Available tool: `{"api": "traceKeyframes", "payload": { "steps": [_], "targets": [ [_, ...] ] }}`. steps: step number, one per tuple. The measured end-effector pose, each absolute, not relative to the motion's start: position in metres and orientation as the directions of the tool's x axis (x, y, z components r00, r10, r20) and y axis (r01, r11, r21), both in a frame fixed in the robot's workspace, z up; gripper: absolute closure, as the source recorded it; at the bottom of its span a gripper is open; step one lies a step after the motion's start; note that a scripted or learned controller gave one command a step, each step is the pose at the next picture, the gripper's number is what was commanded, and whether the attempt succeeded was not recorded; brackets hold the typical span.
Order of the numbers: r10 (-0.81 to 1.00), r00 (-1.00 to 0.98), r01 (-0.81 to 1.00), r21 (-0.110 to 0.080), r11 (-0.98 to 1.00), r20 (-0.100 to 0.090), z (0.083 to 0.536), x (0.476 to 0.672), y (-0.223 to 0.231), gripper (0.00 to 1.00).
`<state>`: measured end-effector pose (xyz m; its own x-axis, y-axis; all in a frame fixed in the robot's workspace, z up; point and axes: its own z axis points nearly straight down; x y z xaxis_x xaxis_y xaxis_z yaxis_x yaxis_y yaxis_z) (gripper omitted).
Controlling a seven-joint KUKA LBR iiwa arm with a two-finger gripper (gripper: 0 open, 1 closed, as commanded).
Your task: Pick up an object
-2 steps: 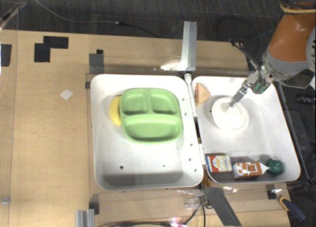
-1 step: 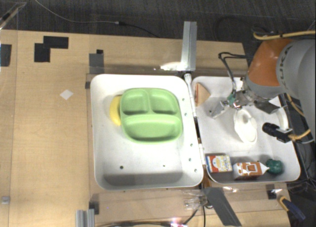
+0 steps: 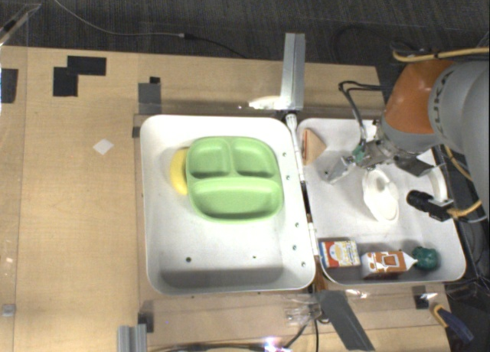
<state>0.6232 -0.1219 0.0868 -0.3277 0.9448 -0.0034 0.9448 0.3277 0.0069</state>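
1. End effector (image 3: 341,165) is hanging low over the back half of the right bin (image 3: 337,247), pointing toward its left wall; arm (image 3: 452,105) is reaching in from the right, with the orange band (image 3: 409,98) just above the wrist.
2. Grip state: cannot tell. The tip is blurring into the white bin floor, and nothing is visibly held.
3. Nearest candidate is a white bottle-like thing (image 3: 380,196), lying just right of and nearer the camera than the end effector, close to it but looking apart. Long axis is running roughly front to back in the bin.
4. A brown thing (image 3: 311,146) is leaning at the bin's left wall, just left of the end effector; too small to identify.
5. Along the front edge: red box (image 3: 338,253), brown carton (image 3: 385,264), green ball (image 3: 426,259), in a row, well apart from the end effector.
6. Left bin (image 3: 164,255) is holding a green tray (image 3: 232,176) with a yellow thing (image 3: 178,172) tucked under its left side.
7. Judgement: pick not yet made; the bottle is the shortest move, a small shift rightward and forward, closing across its narrow width.
8. Both bins are sitting on the desk (image 3: 69,213).
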Motion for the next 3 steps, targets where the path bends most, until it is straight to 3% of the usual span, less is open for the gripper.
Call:
{"api": "traceKeyframes", "payload": {
  "steps": [1, 2, 3],
  "targets": [
    [0.921, -0.391, 0.921, 0.007, 0.391, -0.004, 0.172, 0.646, -0.101, 0.0],
    [0.921, -0.391, 0.921, 0.006, 0.391, -0.004, 0.172, 0.645, -0.101, 0.0],
    [0.918, -0.397, 0.918, 0.012, 0.397, -0.008, 0.184, 0.648, -0.1, 1.0]
  ]
}}
